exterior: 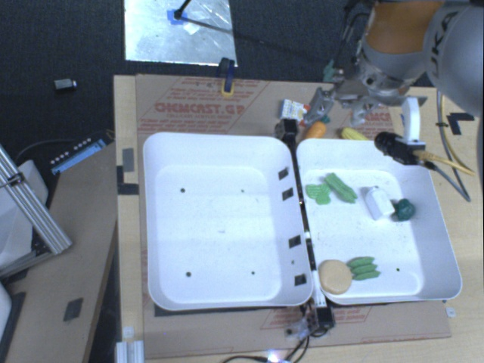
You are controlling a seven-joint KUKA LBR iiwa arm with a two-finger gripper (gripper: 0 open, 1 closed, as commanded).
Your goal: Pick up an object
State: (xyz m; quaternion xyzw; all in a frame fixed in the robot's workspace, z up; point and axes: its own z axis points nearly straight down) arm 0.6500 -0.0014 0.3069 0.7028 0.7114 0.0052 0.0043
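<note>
Green pea pods point(338, 187), a white block point(376, 202) and a tan disc point(335, 276) lying ungrasped in the right bin point(439, 267), jaws point(344, 106) raised beyond its far rim, spread unreadable, pick not yet begun.

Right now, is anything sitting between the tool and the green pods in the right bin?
Nothing visible blocks them. The tool hangs above the far rim of the right bin, and the green pods lie in the open on the bin floor below it. The nearest neighbour, a white piece, sits off to their right.
</note>
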